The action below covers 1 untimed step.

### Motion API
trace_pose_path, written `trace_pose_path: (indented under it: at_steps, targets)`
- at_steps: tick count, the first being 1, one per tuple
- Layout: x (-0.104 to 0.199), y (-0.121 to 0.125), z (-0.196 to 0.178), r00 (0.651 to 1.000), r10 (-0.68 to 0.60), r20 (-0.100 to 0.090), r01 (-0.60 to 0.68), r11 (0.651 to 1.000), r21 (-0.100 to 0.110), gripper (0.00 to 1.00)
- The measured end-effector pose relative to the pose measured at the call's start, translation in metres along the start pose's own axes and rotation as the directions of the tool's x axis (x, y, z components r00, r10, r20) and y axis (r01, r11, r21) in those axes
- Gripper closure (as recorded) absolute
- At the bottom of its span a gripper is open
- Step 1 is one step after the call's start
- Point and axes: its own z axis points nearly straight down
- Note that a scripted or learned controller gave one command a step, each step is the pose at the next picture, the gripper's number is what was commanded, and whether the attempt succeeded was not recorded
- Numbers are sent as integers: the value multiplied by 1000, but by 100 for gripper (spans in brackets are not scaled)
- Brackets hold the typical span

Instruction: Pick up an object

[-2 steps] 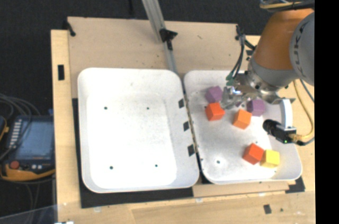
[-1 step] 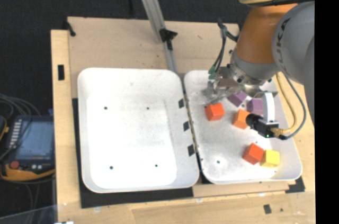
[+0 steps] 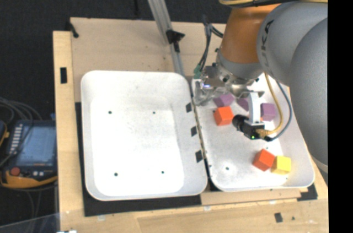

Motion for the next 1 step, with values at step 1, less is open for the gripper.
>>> trace_pose_path:
  at_steps: [1]
  targets:
    - [53, 5, -14, 1000, -1, -2, 1, 1000, -1, 100]
